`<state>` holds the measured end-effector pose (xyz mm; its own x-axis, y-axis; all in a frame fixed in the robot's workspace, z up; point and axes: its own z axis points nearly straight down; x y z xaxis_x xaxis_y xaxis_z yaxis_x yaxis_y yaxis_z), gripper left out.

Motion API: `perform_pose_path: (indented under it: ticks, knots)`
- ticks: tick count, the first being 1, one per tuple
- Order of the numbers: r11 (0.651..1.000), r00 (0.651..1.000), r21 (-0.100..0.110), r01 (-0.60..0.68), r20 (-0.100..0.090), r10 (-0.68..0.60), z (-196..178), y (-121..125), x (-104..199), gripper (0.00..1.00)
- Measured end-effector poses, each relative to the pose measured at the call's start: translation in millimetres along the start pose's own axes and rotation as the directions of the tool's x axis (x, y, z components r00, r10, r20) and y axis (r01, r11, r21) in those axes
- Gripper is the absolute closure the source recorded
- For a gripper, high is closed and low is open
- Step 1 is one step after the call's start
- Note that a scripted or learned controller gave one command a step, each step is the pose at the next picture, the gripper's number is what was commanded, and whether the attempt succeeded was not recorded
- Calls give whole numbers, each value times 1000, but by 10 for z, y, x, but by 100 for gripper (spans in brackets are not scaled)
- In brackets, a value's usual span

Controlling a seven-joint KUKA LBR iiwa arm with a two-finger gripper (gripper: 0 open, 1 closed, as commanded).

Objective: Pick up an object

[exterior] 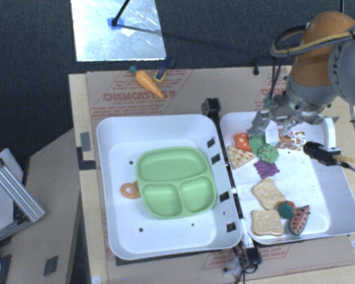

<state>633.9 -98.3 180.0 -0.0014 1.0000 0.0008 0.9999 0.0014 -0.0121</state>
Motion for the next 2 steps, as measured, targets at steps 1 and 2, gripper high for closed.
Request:
perform_pose_path:
  ticks: [1, 2]
  knots:
    - [1000, 1000, -13, 2, 1, -2, -84, 28, 1, 0]
    - [1000, 1000, -10, 0, 1, 0, 503, 96, -45, 0]
